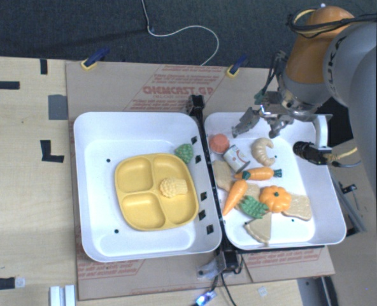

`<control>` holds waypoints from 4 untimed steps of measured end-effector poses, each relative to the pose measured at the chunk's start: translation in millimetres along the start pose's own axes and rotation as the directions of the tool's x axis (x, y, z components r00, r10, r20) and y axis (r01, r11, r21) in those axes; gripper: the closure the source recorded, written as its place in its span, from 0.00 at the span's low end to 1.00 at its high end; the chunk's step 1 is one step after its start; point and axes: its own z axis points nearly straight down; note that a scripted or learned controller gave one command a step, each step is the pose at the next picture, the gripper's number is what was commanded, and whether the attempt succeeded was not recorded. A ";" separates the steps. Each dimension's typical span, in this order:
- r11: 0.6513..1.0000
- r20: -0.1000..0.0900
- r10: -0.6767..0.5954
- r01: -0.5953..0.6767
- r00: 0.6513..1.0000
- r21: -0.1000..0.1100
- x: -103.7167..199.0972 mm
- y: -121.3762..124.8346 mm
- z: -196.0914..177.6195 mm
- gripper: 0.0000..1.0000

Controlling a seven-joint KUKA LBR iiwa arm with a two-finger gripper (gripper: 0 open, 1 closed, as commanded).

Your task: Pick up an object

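claw (260, 123) is hovering over the top part of the right bin (325, 231), fingers spread apart w/ nothing between them, so it's released and not holding anything atm. arm (319, 43) comes in from the right w/ its orange band up top.

task just says grab an object, and pretty much all the candidates are piled in the right bin: a croissant (263, 149) just below the claw, a reddish ball thing (219, 143) by the left wall, a small white-ish item (235, 156) next to it (can't tell what it is tbh), two carrots (234, 197) (261, 174), a little pumpkin (275, 197), some green leafy bit (253, 206) and a couple of bread/toast pieces (299, 206) near the bottom. imo the croissant is the closest pick since it sits nearly under the fingers.

problem is the clutter. stuff is touching or overlapping in the middle, so coming down there prob nudges a neighbour. croissant has a bit more room around it than the carrots do.

left bin (90, 132) has a yellow divided plate (155, 191) w/ a corn piece (173, 186) on it and a green veg (186, 152) just beside the plate's top right corner. both bins sit on cardboard on the desk (23, 171), cable (176, 30) loops behind, well clear.
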 end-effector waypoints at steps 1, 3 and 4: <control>1.000 0.001 -0.003 0.003 1.000 -0.015 0.2 2.7 -9.7 0.00; 1.000 0.002 -0.003 0.003 1.000 -0.009 8.9 2.8 107.0 0.00; 1.000 0.002 -0.004 0.004 1.000 -0.014 9.4 3.8 93.6 1.00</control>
